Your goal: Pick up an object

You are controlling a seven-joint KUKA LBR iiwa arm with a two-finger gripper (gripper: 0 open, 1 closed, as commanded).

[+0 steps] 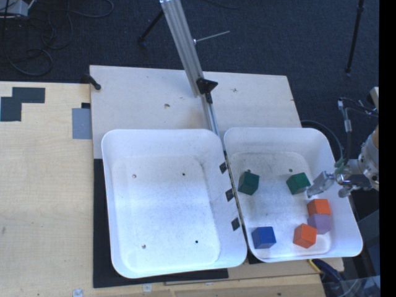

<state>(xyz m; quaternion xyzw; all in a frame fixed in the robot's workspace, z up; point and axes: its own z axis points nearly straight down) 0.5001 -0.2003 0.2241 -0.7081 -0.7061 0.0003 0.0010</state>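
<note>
Camera view: green cube nr jaws, right bin.

You've got everything sitting in the right bin, which shares the counter with the left bin touching its left side. Mid-bin: left-centre cube and right-centre cube. By its right wall: wall cube, with the second wall cube touching it in front. Along its near edge: near-left cube and near-right cube. The end effector hangs over its right side.

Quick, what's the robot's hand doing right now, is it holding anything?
Hand: over the right bin, beside the green block and above the orange block. Grip state cannot be told; no block seen in it.
</note>
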